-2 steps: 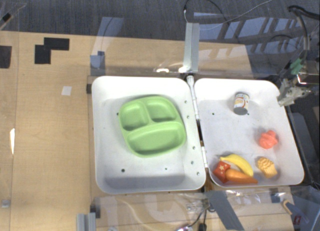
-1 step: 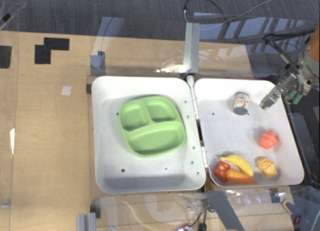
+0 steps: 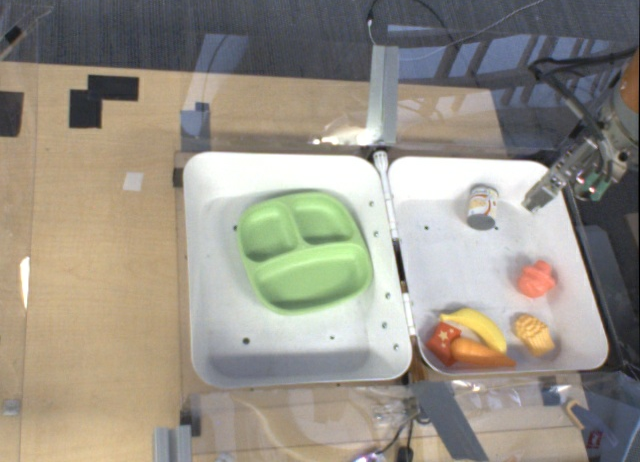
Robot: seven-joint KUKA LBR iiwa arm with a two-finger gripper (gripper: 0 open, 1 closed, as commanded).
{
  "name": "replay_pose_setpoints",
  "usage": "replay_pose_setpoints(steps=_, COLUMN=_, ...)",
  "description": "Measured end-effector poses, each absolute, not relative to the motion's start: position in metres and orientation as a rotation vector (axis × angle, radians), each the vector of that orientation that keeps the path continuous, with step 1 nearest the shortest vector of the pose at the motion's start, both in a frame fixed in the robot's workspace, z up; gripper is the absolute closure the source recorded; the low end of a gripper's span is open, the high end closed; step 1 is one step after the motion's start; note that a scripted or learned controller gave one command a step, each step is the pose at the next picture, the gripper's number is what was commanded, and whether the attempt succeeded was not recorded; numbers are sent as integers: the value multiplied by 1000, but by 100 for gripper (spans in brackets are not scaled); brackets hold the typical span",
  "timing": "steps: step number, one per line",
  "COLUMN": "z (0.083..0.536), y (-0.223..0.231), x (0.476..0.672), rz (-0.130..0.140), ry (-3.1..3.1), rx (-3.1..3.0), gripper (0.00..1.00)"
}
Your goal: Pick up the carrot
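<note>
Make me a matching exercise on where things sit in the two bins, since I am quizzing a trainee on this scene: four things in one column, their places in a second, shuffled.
Things:
1. green plate
2. can
3. carrot
4. claw

Places:
A. upper part of the right bin, standing alone
B. near front edge of the right bin, beside the banana
C. middle of the left bin
D. over the right bin's upper right corner

Pairs: 1-C, 2-A, 3-B, 4-D
</note>
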State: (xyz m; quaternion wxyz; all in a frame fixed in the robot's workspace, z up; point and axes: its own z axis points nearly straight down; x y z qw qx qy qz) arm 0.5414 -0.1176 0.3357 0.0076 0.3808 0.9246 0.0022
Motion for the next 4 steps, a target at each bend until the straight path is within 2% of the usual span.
replay_pose_setpoints(steps=1, z=349, y=-117, x=544, rz=11, ry=2883, rx=1185, gripper=100)
replay_pose_setpoints(steps=2, z=407, y=-133, x=553, rz=5, ry=2412, rx=2002, gripper=100)
replay_pose_setpoints(steps=3, z=397, y=-205, x=573, rz=3, ry=1666, rx=2659, gripper=100)
replay_pose_setpoints(steps=4, z=386, y=-181, x=587, rz=3, ry=894, rx=3010, gripper=100)
